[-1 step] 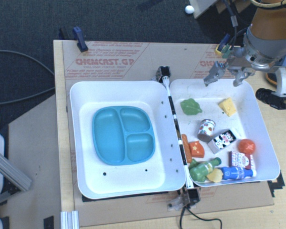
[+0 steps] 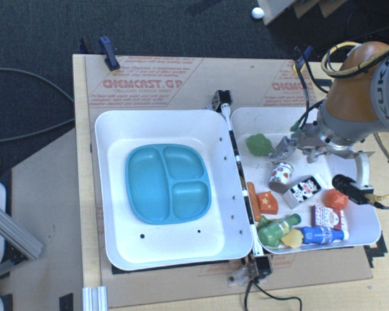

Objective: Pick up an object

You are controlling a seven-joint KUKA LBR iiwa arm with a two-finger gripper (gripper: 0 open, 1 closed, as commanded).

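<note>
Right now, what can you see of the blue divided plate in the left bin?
The blue divided plate is a light blue, plastic-looking tray with rounded corners and three compartments: one tall section on the left, two smaller ones stacked on the right. It lies flat, upright, near the middle of the left bin, touching only the bin floor. All three compartments look bare.

fixed overhead camera | slanted downward | both bins (image 2: 117,173) in frame
</note>
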